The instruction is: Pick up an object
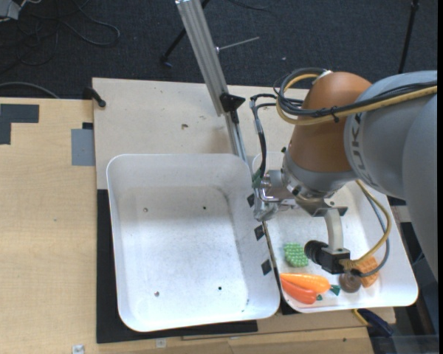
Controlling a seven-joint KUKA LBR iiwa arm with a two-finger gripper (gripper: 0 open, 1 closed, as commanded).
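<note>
The right bin [399,290] holds a green bumpy object [294,254], an orange carrot-shaped toy [304,286] near the front wall, and a small brown and orange object [359,276] to its right. A tiny teal piece [333,290] lies by the carrot's tip. My gripper [265,201] hangs low at the right bin's left wall, up and to the left of the green object. The wrist above hides much of the gripper. Nothing shows held in it.
The left bin [133,198] is a wide white tray with a few dark specks. An aluminium bar [207,57] slants up from between the bins. Bare wooden bench lies to the left and behind.
</note>
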